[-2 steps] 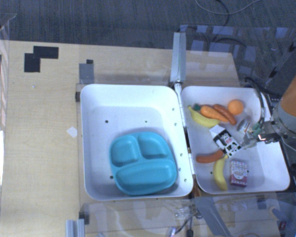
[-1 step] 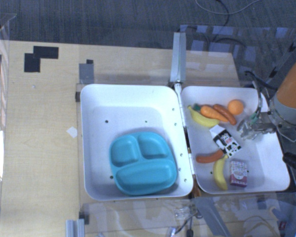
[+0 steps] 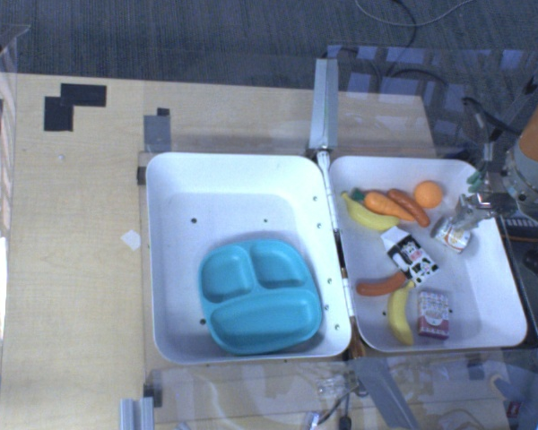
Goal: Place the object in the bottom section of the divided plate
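Claw sits over the right bin, at a small silvery can-like object; can't tell its opening or whether it's gripping. I'd guess light, rigid, slick metal: take it across the sides. Blue divided plate, smooth plastic, waits in the left bin.

Light wood bench carries two white bins touching side by side, right bin under the claw, left bin well left of it.
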Robot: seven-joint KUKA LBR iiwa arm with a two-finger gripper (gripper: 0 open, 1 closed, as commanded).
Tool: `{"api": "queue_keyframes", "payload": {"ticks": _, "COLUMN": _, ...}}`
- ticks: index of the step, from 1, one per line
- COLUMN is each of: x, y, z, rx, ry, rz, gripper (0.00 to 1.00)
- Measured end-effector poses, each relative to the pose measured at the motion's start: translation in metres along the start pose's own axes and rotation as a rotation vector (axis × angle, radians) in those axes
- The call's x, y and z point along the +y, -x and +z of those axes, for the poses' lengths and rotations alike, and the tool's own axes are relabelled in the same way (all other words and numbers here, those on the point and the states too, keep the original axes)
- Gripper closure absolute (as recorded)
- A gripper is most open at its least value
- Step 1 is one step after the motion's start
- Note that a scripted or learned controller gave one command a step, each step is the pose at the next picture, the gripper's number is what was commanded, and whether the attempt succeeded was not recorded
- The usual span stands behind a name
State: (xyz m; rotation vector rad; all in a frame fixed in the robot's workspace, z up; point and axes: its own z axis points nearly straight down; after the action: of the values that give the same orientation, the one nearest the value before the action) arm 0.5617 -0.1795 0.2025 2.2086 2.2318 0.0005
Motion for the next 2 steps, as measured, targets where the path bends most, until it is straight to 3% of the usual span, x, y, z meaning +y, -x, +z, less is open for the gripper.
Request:
{"api": "queue_keyframes", "payload": {"ticks": 1, "x": 0.0, "y": 0.0, "z": 0.0, "rx": 0.0, "ry": 0.0, "rz": 0.0, "gripper": 0.0}}
{"api": "queue_keyframes", "payload": {"ticks": 2, "x": -0.001, "y": 0.026, "z": -0.007, "rx": 0.0, "ry": 0.0, "rz": 0.055, "gripper": 0.0}}
